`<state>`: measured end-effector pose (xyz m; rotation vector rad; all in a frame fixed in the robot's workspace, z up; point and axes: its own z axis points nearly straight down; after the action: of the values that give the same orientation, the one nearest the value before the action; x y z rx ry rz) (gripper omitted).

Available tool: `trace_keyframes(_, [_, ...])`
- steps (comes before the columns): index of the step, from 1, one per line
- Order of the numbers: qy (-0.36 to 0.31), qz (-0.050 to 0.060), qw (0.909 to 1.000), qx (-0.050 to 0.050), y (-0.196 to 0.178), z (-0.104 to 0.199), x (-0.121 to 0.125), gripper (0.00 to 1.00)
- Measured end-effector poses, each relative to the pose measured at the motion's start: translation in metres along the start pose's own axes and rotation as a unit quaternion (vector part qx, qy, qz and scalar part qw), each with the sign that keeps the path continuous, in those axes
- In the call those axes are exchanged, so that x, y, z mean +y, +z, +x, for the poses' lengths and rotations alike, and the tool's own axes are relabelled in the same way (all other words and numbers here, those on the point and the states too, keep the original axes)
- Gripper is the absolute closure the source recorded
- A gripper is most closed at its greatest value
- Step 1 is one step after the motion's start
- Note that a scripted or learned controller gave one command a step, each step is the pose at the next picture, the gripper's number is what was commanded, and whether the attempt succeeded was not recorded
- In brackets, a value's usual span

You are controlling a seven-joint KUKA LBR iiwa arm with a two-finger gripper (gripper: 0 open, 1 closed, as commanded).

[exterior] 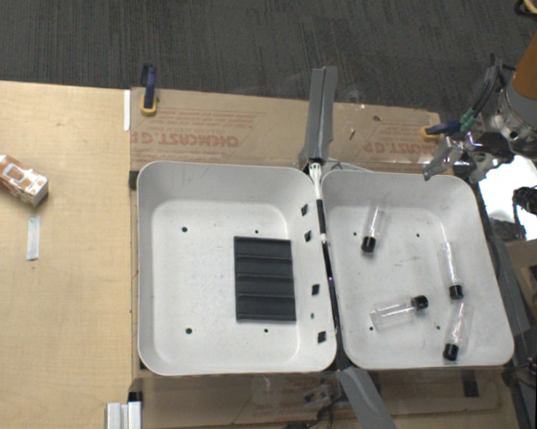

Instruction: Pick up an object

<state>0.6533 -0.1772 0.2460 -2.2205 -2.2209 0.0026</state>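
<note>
From above, four clear vials with black caps lie in the right bin (481,218). Each is a slim see-through tube, hard to make out against the white floor except for its dark cap.

Vial one (371,230) lies near the bin's upper left, long axis nearly up-down in the view, cap at the lower end. Vial two (449,270) lies toward the right wall, also near upright in the view, leaning slightly, cap at the lower end. Vial three (397,311) lies near the middle bottom, long axis close to left-right, cap pointing right. Vial four (455,335) lies in the lower right corner, steeply slanted, cap at the bottom end. All four are apart from one another.

The left bin (160,249) holds a black ribbed block (265,279) near its centre, long axis up-down.

The gripper (458,155) hangs above the right bin's upper right corner, outside the rim, grasping nothing; whether its jaws are spread or closed I cannot tell.
</note>
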Motion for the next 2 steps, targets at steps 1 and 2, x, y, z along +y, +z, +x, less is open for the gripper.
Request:
trace_keyframes(1, [-0.025, 0.000, 0.9997, 0.000, 0.100, 0.035, 0.005, 0.00])
trace_keyframes(2, [-0.054, 0.000, 0.9986, 0.000, 0.154, 0.069, -0.028, 0.00])
